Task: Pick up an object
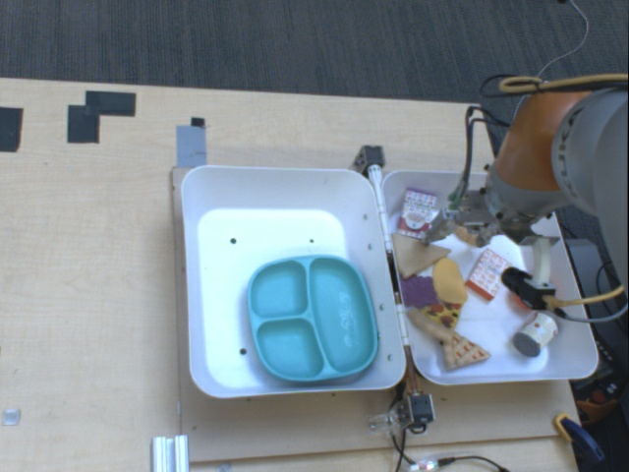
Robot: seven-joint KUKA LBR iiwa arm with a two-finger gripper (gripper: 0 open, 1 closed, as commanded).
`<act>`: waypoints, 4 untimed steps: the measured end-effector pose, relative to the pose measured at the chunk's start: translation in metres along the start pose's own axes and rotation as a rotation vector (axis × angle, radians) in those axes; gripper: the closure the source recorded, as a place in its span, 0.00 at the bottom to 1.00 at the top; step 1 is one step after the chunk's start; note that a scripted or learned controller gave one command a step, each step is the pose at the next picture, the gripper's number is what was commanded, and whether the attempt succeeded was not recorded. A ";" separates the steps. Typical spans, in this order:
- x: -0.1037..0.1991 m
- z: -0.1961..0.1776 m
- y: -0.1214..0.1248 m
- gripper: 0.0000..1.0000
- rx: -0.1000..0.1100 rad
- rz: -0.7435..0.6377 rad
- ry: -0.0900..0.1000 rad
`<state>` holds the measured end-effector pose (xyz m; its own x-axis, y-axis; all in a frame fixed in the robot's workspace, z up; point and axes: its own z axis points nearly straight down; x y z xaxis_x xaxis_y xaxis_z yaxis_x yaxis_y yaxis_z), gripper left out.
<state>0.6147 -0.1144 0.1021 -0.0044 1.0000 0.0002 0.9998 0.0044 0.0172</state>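
My gripper [464,224] hangs over the back of the right bin [580,362], under the grey arm with its orange band. Just left of it lies a small pink and white box [419,210]. Below it are a tan wedge [421,256], a yellow piece [449,281], a purple piece [421,290] and a red and white packet [486,272]. Two toy pizza slices [462,350] lie near the bin's front. A small grey cylinder [534,335] rests at the front right.
The left bin [211,205] holds a teal divided plate [313,318] toward its front. A raised rim [385,254] separates the two bins. Wooden bench surrounds both, with black marks at the far left.
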 end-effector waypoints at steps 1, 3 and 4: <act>0.001 -0.011 0.002 1.00 -0.004 -0.002 0.000; -0.076 -0.004 0.055 0.00 0.013 0.000 -0.001; -0.033 0.017 0.013 0.00 0.014 0.000 0.000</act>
<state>0.6284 -0.1475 0.0855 -0.0047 1.0000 0.0002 1.0000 0.0047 0.0034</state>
